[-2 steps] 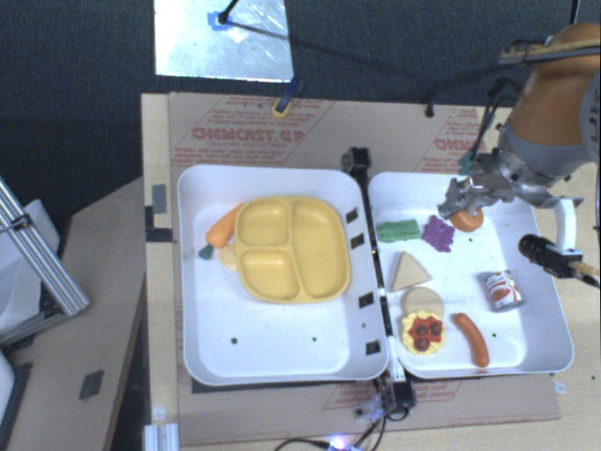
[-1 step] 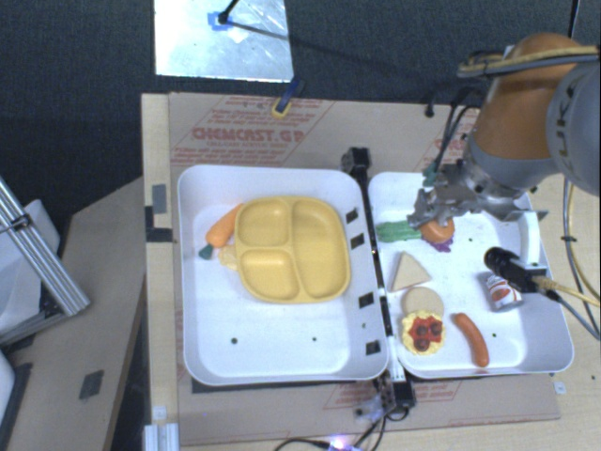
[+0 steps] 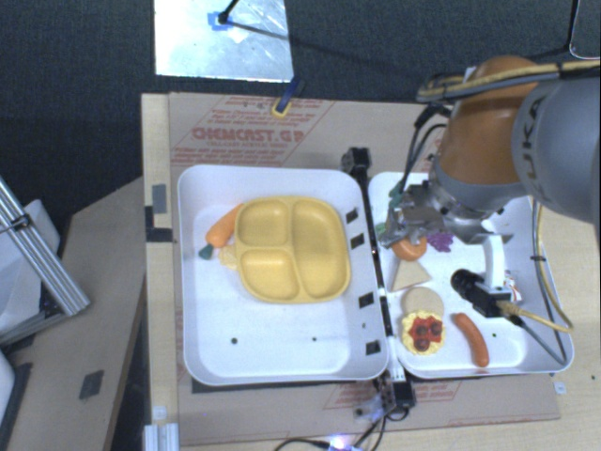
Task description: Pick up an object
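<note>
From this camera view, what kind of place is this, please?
Probably a robotics lab bench for pick-up tests: a robot arm reaches over two white bins, holding toy food such as a carrot and a sausage.

Red print reading "CHEMCAST GP" runs across the cardboard sheet [image 3: 254,125] at twelve o'clock from the left bin [image 3: 192,252]

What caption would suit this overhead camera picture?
Robot arm reaching into the right bin of toy food, beside a yellow divided plate in the left bin.
</note>
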You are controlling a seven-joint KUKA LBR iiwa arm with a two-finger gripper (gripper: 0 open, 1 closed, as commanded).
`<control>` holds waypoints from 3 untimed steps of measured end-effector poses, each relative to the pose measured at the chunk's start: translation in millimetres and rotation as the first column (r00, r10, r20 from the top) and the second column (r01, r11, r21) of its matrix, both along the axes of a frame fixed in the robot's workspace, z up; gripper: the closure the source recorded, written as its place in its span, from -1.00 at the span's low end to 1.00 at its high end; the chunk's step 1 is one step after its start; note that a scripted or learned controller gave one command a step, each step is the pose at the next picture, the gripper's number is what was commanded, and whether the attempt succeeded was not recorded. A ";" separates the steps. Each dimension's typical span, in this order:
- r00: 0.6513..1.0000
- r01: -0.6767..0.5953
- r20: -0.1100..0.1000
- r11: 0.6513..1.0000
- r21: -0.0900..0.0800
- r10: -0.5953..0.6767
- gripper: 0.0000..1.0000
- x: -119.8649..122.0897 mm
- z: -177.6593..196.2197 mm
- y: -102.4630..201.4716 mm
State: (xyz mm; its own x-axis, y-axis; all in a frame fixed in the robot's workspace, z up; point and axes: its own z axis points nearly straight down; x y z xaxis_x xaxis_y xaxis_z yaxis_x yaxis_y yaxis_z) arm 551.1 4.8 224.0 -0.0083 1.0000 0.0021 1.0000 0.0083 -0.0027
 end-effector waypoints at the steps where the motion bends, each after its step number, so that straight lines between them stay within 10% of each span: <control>1: 1.000 -0.001 0.001 1.000 0.000 0.001 1.00 -26.5 9.1 44.5; 3: 1.000 0.003 0.006 1.000 -0.001 -0.003 1.00 -54.5 9.1 77.3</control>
